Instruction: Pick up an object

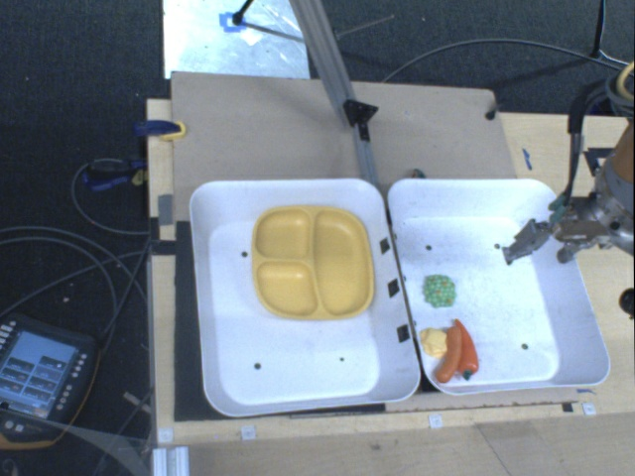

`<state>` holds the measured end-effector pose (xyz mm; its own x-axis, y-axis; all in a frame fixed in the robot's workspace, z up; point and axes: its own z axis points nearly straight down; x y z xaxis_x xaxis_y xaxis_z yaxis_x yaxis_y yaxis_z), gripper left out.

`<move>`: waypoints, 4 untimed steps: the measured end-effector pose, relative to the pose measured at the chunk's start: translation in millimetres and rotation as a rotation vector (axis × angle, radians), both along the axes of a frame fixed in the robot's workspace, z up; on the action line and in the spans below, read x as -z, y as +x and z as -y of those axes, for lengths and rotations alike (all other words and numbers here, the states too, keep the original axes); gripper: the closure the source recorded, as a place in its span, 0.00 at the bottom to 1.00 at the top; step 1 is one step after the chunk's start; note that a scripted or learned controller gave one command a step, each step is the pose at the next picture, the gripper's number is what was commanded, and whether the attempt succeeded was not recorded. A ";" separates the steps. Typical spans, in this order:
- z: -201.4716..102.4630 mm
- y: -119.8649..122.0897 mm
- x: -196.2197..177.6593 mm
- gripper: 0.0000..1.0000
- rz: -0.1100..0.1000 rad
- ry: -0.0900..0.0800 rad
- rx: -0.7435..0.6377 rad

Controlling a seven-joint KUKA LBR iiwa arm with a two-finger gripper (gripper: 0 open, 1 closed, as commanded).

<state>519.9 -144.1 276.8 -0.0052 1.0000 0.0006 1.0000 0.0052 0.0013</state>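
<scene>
Three small objects lie in the right bin (pixel 571 305): a green knobbly ball (pixel 440 289) near its left side, and a pale yellow lump (pixel 433 341) touching an orange-red pepper-like piece (pixel 459 352) at the front left corner. My gripper (pixel 537 255) hovers over the bin's right half, up and to the right of the green ball and well apart from it. Its two dark fingers (pixel 520 243) are spread open with nothing between them.
A yellow three-compartment plate (pixel 313 263) rests in the left bin (pixel 228 365). A slanted metal pole (pixel 332 58) rises behind the bins. Cables and a teach pendant (pixel 35 370) lie off the bench to the left.
</scene>
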 end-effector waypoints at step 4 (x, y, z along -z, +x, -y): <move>-16.5 -6.3 144.9 0.00 -0.007 0.002 0.005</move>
<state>513.5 -127.7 131.9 -0.0007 1.0000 0.0022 1.0000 0.0007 -0.0057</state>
